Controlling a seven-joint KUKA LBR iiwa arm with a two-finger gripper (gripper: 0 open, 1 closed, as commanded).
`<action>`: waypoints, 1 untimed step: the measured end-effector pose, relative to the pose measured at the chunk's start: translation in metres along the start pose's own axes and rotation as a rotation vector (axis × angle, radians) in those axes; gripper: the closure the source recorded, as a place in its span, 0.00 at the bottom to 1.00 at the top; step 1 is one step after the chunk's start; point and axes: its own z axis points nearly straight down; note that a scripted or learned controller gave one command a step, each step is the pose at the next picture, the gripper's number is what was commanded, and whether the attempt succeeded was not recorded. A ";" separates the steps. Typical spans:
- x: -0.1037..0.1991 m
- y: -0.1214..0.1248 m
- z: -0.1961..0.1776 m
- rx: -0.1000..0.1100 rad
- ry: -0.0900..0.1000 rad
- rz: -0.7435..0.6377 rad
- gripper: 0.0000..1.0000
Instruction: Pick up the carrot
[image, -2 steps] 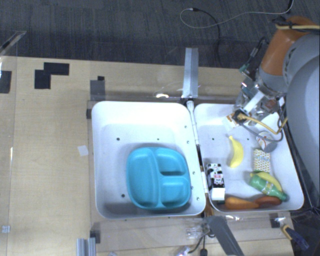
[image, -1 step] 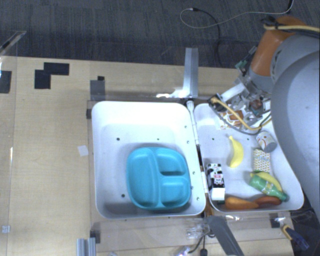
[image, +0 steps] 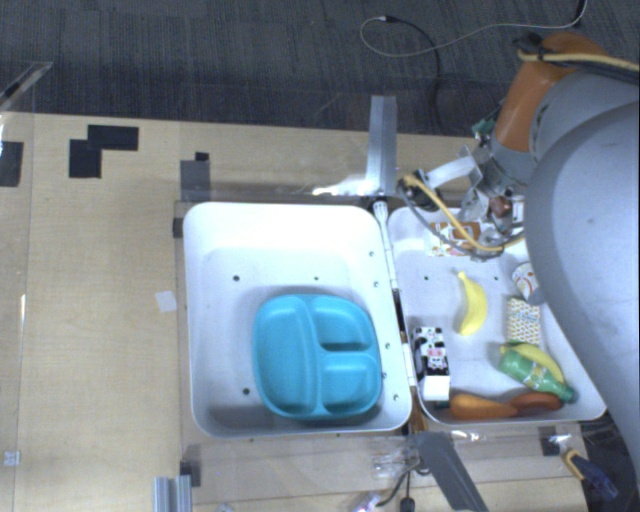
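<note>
Orange and slim, the carrot (image: 478, 405) lies along the near wall of the right bin (image: 420, 262), well apart from the claw (image: 478, 222) at the far end, past the banana (image: 471, 304). Whether the claw is open or holds anything I cannot tell. It should probably cross to the carrot's middle and close across its width, clear of the small carton (image: 432, 364) at its left end.

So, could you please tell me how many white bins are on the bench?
2. The left bin holds a blue divided plate. The right bin holds the carrot, a banana and other items; the arm covers part of it.
</note>
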 end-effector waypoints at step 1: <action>0.002 0.000 0.000 0.000 0.000 0.040 1.00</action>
